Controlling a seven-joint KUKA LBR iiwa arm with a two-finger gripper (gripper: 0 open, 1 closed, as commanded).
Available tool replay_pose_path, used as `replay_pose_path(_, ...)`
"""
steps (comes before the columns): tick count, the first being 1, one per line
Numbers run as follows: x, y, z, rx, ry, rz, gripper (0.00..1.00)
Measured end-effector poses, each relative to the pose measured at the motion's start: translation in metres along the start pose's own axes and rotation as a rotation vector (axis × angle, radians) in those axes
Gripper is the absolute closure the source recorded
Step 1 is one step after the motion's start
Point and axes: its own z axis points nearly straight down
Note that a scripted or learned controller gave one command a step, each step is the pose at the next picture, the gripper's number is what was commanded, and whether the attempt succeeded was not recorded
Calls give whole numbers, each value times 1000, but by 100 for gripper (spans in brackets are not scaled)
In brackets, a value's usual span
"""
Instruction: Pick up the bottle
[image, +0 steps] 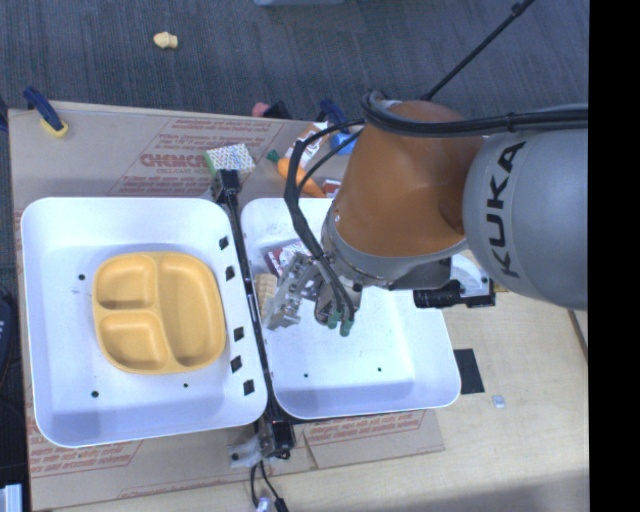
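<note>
Matt yellow plastic plate (158, 309), cardboard underlay (150, 160)

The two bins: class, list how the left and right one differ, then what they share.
The left bin holds a yellow divided plate lying flat; the right bin holds small mixed items. The gripper hangs over the right bin, while the left bin is unobstructed. Both are shallow, white and side by side.

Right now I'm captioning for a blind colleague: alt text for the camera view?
A grey and orange robot arm hangs over the right shallow white bin; a yellow divided plastic plate lies in the left white bin.
</note>
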Motion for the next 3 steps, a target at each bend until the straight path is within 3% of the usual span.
replay_pose_path(1, 13, 24, 33, 1, 4, -167, 100)
replay_pose_path(2, 26, 57, 26, 0, 2, -289, 100)
replay_pose_path(3, 48, 114, 47, 1, 5, -499, 100)
